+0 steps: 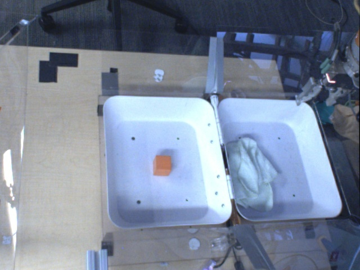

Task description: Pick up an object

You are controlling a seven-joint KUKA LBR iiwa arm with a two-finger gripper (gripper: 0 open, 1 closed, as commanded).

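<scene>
Small orange cube-shaped block (162,165): sits flat near the middle of the left shallow white bin (121,207), nothing touching it.
Crumpled white cloth (253,173): bunched against the right white bin's (323,201) left wall.

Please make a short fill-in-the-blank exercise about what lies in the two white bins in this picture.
1. The orange cube lies in the ____ bin.
2. The crumpled white cloth lies in the ____ bin.
3. The cloth rests against that bin's ____ wall.
4. The colour of the cube is ____.

Missing words: left; right; left; orange
</scene>
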